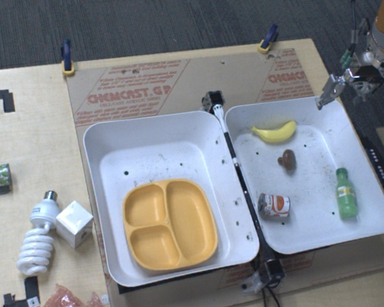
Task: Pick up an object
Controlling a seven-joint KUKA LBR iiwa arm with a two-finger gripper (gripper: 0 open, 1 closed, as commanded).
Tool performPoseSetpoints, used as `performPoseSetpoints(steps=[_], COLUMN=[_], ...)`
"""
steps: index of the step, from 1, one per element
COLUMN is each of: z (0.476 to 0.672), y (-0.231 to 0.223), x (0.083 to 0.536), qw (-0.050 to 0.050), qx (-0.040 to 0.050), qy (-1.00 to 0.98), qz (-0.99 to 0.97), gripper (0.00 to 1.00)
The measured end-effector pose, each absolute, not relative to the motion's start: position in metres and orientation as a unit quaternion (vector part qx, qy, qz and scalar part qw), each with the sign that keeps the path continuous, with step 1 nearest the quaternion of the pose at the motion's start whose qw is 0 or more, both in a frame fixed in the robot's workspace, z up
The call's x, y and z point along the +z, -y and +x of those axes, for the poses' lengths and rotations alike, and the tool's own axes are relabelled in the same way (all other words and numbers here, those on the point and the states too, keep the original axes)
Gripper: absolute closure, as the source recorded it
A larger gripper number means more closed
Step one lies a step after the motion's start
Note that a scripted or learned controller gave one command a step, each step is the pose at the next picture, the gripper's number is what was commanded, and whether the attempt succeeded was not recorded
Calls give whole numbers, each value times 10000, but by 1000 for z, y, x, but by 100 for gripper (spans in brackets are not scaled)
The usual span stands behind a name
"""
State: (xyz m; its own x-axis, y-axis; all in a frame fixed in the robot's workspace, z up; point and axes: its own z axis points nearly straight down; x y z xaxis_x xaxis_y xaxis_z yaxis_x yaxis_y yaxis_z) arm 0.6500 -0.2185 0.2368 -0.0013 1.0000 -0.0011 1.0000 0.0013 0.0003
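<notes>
Gripper [325,98], finger state indeterminate, poised over right bin's [367,225] far right corner; nearest candidate: banana [275,132], near far edge, long axis parallel to that edge, leftward of gripper.

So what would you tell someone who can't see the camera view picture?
Two white bins sit side by side: the left bin holds a yellow divided plate, and the right bin holds a banana, green bottle, small can and brown lump. The robot's tool hovers by its far right corner.
</notes>
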Motion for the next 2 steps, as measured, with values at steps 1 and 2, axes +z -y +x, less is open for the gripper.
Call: performPoseSetpoints(steps=[1,2], z=[636,591], y=[216,164], x=[92,93], qw=[-32,1], qx=[21,-1], qy=[-7087,-7072], qz=[7055,7070], gripper=[0,0])
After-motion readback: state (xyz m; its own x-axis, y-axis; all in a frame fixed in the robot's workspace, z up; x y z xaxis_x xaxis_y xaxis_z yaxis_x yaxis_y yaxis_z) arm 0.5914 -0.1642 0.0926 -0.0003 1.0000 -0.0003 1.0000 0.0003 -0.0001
